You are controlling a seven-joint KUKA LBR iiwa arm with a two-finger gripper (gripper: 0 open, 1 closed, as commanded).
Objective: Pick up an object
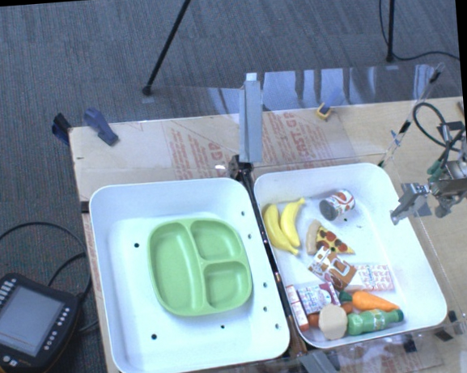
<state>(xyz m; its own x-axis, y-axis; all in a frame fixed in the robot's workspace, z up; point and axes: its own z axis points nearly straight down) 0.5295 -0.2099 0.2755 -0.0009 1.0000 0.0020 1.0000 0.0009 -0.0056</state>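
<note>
Camera view: the claw (411, 203) sits at the right bin's (378, 173) right rim, nothing visibly held; its opening cannot be determined. Candidate objects, e.g. bananas (283, 224) and can (337, 205), lie in that bin. Pick not yet begun.

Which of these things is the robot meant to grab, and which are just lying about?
For the job:
gripper
bananas
can
pizza slice
carrot
green bottle

Just lying about:
green tray, in the left bin
handheld screen
blue clamp
</note>
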